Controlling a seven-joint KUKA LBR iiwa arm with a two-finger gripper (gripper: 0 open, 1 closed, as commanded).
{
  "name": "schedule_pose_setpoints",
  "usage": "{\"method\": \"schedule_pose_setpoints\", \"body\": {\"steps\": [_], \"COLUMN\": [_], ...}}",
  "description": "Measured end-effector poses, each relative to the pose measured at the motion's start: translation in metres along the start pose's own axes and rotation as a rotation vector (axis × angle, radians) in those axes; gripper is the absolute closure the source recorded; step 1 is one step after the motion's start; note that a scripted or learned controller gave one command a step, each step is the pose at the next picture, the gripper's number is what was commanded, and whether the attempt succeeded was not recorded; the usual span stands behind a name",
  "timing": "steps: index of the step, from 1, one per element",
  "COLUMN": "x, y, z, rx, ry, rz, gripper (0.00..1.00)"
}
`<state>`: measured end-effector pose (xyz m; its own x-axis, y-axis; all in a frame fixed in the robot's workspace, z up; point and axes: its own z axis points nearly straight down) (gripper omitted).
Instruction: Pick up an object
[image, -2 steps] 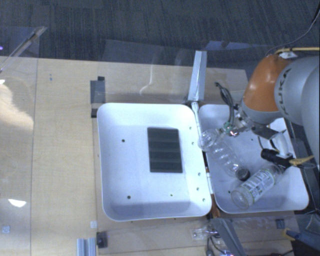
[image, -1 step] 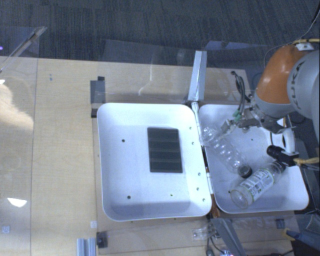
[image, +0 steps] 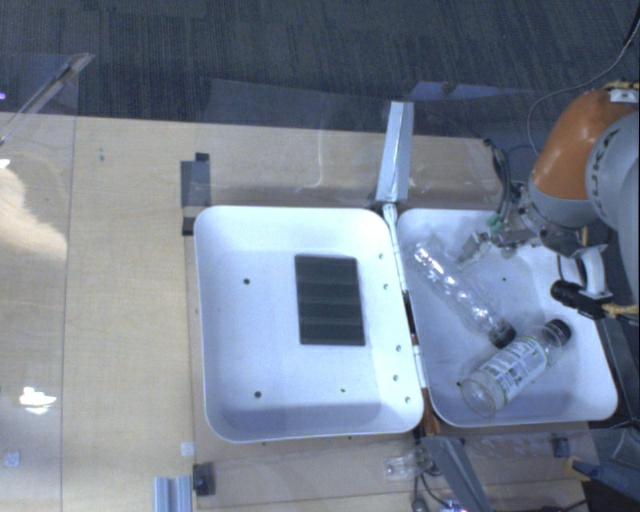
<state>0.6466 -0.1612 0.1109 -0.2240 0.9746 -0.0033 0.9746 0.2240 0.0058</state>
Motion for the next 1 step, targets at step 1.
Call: {"method": "schedule_pose_setpoints", "body": {"steps": [1], "x": [0.0286], "y": [-0.0422], "z": [0.0214], "rx": [-0.005], "ry": [-0.002], "rz": [-0.084], "gripper": [0.00]}}
